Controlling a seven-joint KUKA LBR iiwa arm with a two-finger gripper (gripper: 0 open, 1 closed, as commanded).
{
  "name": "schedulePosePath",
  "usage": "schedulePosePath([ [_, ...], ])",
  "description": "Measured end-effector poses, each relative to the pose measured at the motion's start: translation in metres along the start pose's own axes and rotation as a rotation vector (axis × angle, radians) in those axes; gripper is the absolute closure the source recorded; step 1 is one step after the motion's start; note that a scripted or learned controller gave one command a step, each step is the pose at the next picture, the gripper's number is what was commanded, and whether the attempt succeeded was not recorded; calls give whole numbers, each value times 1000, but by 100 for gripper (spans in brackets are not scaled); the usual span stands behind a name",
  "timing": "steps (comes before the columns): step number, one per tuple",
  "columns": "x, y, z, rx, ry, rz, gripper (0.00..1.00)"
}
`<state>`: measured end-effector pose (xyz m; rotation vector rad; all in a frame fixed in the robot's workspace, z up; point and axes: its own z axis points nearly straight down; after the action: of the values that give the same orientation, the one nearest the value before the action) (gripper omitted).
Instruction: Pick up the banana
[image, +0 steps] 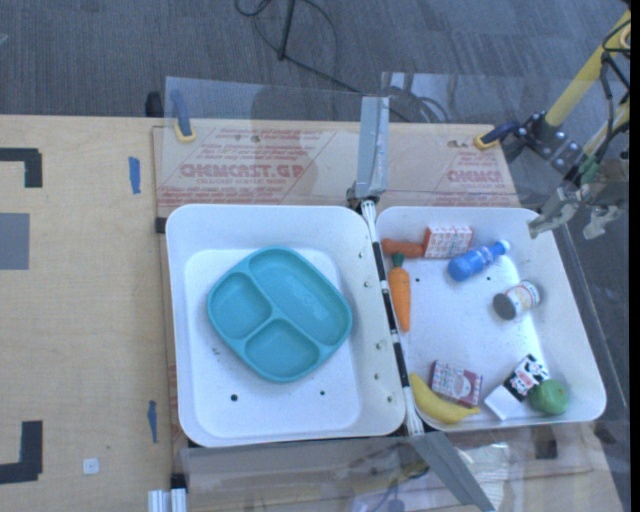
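Mostly clutter risk: banana wedged in a crowded corner

Banana (441, 400) lies in the right bin (480, 290), at its near left corner, curved along the front wall and close against the divider side. A small red carton (455, 382) sits touching or just over its upper edge. Further along the near edge: a black-and-white carton (525, 377) and a green ball-like fruit (549, 397). Carrot (400, 296) runs along the left edge; blue bottle (476, 260), a second carton (447, 240) and a small can (516, 300) sit toward the far side. Left bin (200, 400) carries a teal divided plate (279, 313).

Gripper (578, 205) hangs off the far right corner of the right bin, well apart from the banana. Finger spread: cannot tell, too small and tangled with cabling.

Likely failures, as judged:
- fingers land on the red carton instead, or pinch both together;
- one finger strikes the bin wall or corner, so the descent stops short;
- a grasp near the banana's tapered tip slips off on lifting;
- a nudge pushes the banana tighter into the corner.
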<state>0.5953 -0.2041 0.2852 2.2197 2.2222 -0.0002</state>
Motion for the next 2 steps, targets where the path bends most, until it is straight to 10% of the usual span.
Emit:
schedulePosePath([
  [1, 0, 16, 46, 0, 0, -219, 0],
  [2, 21, -45, 166, -33, -15, -308, 0],
])
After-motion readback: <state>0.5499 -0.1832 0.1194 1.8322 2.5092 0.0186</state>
